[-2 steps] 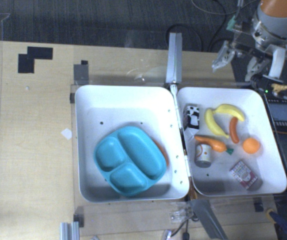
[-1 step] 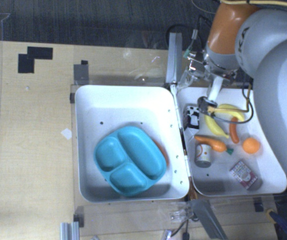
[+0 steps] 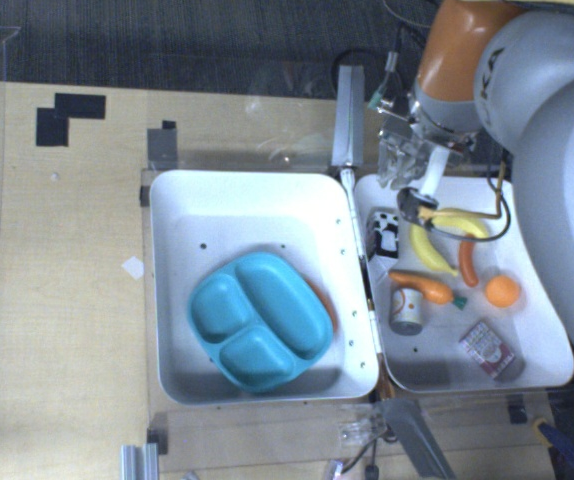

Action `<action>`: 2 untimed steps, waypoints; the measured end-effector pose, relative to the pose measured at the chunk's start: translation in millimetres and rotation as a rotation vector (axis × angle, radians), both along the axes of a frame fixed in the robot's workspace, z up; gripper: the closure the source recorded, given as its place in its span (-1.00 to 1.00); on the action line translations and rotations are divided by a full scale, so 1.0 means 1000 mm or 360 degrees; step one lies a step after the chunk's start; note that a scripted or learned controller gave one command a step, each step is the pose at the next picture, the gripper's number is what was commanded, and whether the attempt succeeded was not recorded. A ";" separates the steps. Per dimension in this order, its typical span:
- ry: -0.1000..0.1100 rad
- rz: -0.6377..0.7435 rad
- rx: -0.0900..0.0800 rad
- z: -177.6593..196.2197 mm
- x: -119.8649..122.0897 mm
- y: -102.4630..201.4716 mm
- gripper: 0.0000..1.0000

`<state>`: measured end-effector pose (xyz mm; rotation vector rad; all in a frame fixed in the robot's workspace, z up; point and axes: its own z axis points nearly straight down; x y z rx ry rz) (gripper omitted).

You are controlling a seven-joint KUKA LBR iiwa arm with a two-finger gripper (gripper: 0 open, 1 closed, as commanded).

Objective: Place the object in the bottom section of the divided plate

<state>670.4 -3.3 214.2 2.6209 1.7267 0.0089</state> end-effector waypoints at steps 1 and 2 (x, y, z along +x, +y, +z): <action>0.0002 -0.0363 0.0002 0.095 -0.001 0.057 1.00; 0.0005 -0.0965 0.0008 0.089 -0.001 0.099 1.00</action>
